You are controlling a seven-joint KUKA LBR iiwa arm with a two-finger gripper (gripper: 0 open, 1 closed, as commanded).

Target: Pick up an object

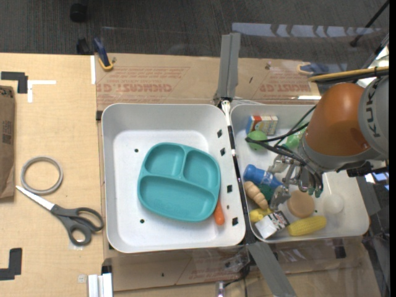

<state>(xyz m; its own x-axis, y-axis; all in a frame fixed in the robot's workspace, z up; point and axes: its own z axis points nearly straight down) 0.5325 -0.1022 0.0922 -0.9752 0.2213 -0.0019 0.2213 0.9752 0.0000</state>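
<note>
1. Gripper [291,187]: metallic, low in the right bin [349,224]; finger state cannot be told.
2. Corn cob [307,226]: yellow, bumpy, elongated; at the gripper's 5 o'clock; long axis 8-to-2 o'clock.
3. Teal divided plate [179,181]: smooth, rounded, in the left bin [117,166].

Plastic, card and steel under me

My bins [117,166] look smooth glossy plastic; teal tray [179,181] matt plastic; bench [49,135] plain cardboard; scissors [62,212] bright metal.

Gripper [296,187] fingers (perhaps open) indistinct amid clutter
</note>
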